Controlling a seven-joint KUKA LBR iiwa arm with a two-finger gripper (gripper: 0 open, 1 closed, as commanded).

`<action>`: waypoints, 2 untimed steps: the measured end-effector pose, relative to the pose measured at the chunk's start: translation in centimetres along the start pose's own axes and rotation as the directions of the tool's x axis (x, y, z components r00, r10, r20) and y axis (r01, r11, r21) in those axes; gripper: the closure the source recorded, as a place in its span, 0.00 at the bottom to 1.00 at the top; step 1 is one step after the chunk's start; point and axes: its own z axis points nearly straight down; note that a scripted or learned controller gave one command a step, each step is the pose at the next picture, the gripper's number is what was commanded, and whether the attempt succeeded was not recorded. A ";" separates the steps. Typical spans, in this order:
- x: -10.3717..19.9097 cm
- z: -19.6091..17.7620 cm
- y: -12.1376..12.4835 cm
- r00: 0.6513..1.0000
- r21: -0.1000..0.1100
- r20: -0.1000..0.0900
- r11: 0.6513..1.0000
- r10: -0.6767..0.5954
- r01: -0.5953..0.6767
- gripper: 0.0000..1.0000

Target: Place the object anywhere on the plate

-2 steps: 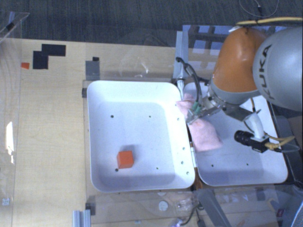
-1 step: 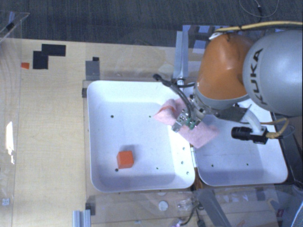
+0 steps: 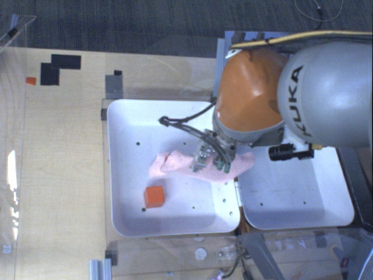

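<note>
1. Block [image 3: 154, 196], the small orange cube that the task concerned, lay on the floor of the left bin [image 3: 125, 156], toward that bin's near left corner and apart from everything else in it.
2. Largest in view was the arm [image 3: 326, 92], a grey housing with an orange section [image 3: 250, 92], reaching in from the right and covering the far right corner of the left bin.
3. Left bin and right bin [image 3: 303, 206] sat side by side on the pale wooden bench [image 3: 58, 174], their inner rims just beside each other.
4. A pink, plate-like sheet [image 3: 175, 165] lay across the middle of the left bin, its right end reaching the inner rim.
5. Gripper [image 3: 213, 161] hung over the right part of the pink sheet, well apart from the block. Nothing was seen between its fingers; whether they were spread or closed could not be told.
6. Black markers [image 3: 58, 67] sat at the bench's far left.
</note>
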 end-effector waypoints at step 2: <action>2.6 -1.2 4.3 0.951 -0.002 0.002 0.951 -0.311 0.311 0.00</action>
